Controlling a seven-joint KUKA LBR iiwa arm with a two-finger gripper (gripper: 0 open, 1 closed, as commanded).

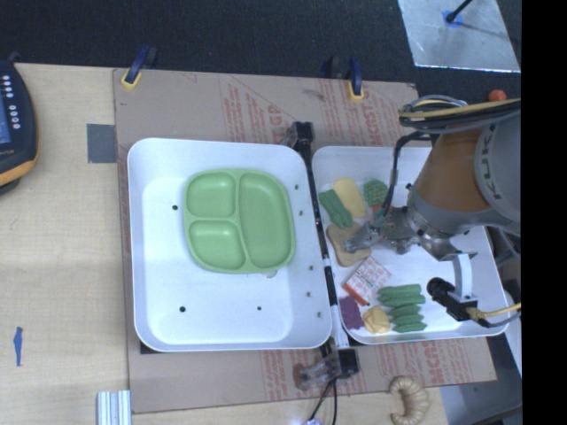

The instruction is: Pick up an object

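The right bin (469, 326) holds several toy food pieces: a dark green piece (335, 206), a pale yellow piece (350, 193), a green waffle-like piece (375, 189), a tan flat piece (344, 251), a red-and-white packet (366, 279), green pods (403, 296), a yellow chunk (376, 320) and a purple piece (349, 312). My gripper (365, 235) is low in this bin, just above the tan piece and below the yellow one. I see no object lifted by it.
The left bin (159, 308) holds a green divided plate (239, 220). The grey arm with its orange band (452, 171) covers the right bin's right half. Clamps (355, 80) sit at the cardboard's far edge, and a handheld controller (13, 122) lies at far left.
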